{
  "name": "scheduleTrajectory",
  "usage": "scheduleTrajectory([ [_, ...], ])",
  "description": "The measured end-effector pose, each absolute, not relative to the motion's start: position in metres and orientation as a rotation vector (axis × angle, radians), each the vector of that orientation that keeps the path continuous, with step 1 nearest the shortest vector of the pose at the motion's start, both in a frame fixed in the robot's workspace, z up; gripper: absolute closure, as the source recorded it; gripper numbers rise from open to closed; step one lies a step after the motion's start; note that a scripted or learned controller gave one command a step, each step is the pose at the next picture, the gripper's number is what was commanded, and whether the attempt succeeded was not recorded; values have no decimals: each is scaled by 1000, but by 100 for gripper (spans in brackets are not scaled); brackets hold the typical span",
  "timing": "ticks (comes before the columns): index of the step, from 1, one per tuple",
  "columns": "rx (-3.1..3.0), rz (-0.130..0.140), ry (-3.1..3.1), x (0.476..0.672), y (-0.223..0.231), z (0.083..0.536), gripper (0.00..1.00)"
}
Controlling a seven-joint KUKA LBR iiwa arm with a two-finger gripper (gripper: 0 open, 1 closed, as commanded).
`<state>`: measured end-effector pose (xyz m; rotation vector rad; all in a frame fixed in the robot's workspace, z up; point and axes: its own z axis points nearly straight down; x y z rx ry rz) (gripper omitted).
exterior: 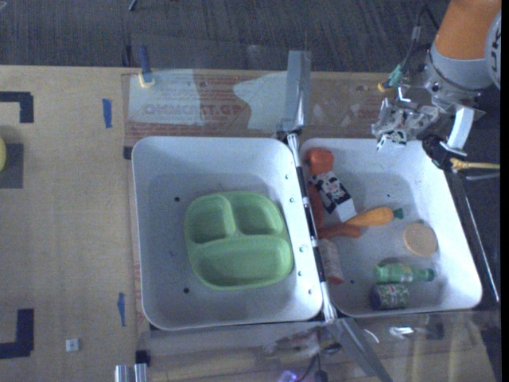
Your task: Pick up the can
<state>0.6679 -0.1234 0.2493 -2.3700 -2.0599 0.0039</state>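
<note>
- Over the far rim of the right bin [469, 237], near its back right corner, the gripper [392, 131] hangs from the grey arm [465, 34] with its orange band; nothing sits between its fingers, and whether they stand wide or narrow cannot be told from this slant.
- Well apart from it, the can [389, 296] lies on its side in the same bin, close to the near wall, with a dark, printed label.
- Just beside the can, on its far side, lies a green bottle [403, 274]; the two look almost touching.
- Elsewhere in that bin: a tan round disc [420, 239], an orange carrot [371, 216], and a carton [333, 195] with an orange cap against the left wall.
- In the left bin [151, 213] rests a green divided plate [237, 239].
- Judged by its look, the can is stiff and smooth, likely light, and being round it may roll or slip if pinched off-centre.
- The best hold seems to be across the body at mid-length, fingers set on the curved sides.
- The bottle and the near wall crowd it, so one finger must slide into a tight gap; a nudge could send the can rolling.
- The pick has not yet begun.
</note>
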Motion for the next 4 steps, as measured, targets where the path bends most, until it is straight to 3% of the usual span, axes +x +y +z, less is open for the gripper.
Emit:
scheduleTrajectory([
  [1,-2179,4,-2262,647,-122,364,100],
  [2,-2043,5,-2381,636,-66,246,100],
  [3,-2134,6,-2298,646,-69,222,100],
  [4,-2519,5,-1875,667,-85,233,100],
])
